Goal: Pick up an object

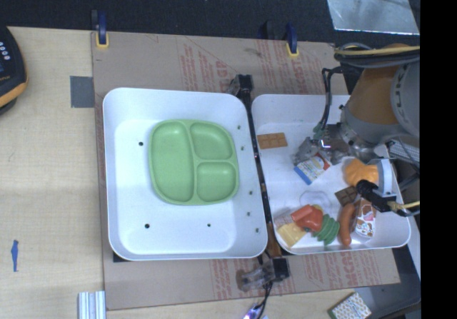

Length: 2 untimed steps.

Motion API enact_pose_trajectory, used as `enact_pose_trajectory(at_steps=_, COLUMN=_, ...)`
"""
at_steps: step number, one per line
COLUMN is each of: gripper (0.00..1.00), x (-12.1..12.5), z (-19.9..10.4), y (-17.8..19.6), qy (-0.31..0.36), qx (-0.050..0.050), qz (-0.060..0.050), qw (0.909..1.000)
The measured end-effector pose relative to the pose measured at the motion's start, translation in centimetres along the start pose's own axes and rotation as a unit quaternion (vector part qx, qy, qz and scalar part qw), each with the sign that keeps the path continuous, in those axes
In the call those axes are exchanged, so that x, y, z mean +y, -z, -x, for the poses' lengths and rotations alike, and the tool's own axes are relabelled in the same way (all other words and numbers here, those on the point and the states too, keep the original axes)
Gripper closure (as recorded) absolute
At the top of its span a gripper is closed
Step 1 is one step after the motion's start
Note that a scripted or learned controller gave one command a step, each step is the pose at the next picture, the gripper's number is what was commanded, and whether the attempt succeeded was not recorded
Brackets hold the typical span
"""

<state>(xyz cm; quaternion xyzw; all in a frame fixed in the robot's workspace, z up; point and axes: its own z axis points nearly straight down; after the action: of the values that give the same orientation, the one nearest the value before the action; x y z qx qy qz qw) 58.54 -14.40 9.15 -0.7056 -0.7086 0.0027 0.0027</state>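
The right white bin (280,114) holds a jumble of toy food. A brown cracker (272,141) lies near its far left. A red piece (308,217), a yellow wedge (290,233) and a green piece (328,230) sit at the front. A sausage-like piece (345,225), an orange lump (359,169) and a printed packet (365,223) lie to the right. My gripper (314,153) reaches down from the right into the bin, right over a small blue-and-white packet (310,168). The arm's orange band (373,95) rises above it.
The left white bin (128,189) carries a green divided plate (193,161). Cardboard (178,53) underlies both bins, held by clamps (102,29) at the back. A dark device (10,68) sits at the far left bench edge.
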Motion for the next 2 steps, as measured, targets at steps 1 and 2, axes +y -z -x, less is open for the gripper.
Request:
enact_pose_trajectory(at_steps=1, gripper=1.0, x=0.17, z=0.13, y=1.1, qy=0.001, qx=-0.001, qz=0.001, qw=1.0)
enact_pose_trajectory(at_steps=2, gripper=0.0, x=0.17, z=0.12, y=1.07, qy=0.001, qx=-0.001, qz=0.001, qw=1.0)
